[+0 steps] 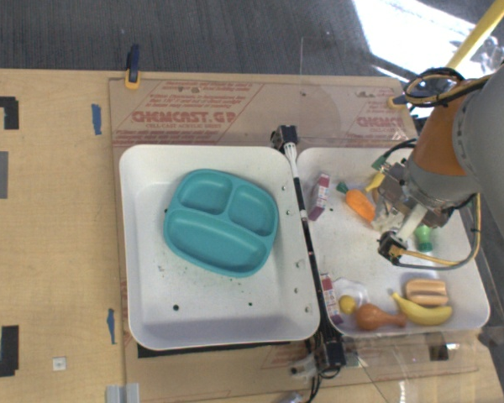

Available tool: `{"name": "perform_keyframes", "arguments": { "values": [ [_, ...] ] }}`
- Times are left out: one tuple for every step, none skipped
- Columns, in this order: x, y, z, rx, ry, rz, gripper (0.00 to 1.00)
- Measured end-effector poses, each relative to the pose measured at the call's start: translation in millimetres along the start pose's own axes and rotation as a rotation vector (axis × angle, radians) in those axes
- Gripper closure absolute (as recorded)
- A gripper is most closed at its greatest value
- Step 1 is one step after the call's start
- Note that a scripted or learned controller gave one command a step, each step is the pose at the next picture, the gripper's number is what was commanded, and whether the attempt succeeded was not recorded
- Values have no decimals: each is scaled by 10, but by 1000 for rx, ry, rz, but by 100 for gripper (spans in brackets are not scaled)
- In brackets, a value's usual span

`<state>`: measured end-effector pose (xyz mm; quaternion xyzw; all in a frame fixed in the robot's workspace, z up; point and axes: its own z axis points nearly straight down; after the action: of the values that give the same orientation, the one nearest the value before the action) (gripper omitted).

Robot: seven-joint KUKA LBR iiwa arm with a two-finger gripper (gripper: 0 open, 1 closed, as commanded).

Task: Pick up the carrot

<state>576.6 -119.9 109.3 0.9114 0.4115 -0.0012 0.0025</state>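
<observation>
A teal plate (pixel 221 222) sat in the left bin (pixel 151 296), well left of the gripper (pixel 390 215). In the right bin (pixel 353 254), the carrot (pixel 359 204) lay just left of the gripper, perhaps touching it. Whether the gripper was clenched or released could not be told. The step in hand looked like the approach to a grasp. The next move would call for centring over the carrot and closing across its width.
</observation>
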Motion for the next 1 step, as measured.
{"name": "perform_keyframes", "arguments": {
  "values": [
    [269,-65,190,-2,2,60,100]
  ]
}}
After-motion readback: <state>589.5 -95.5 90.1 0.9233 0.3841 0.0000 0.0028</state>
